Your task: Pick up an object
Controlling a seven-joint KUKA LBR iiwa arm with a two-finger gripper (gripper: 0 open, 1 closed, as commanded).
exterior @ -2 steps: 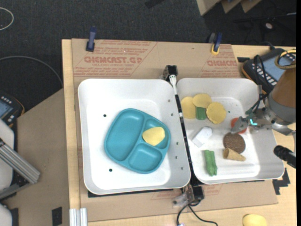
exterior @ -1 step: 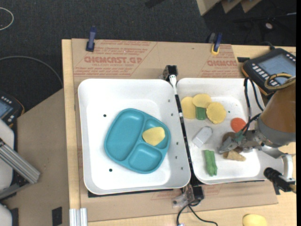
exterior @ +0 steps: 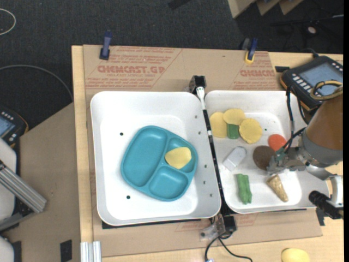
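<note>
Cone (exterior: 278, 187) just below gripper (exterior: 279, 164)

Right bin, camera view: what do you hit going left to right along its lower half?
White block → green piece → brown round piece → tan cone → claw, reaching in from the right, above the cone.

We see two white bins (exterior: 109, 162) on a tan surface (exterior: 82, 91) printed with red lettering. A teal divided plate (exterior: 147, 168) carries a pale yellow piece (exterior: 178, 156). Nearby lie yellow chips (exterior: 234, 116), a green vegetable (exterior: 243, 188), an orange-red ball (exterior: 276, 141) and a brown disc (exterior: 262, 156).
</note>
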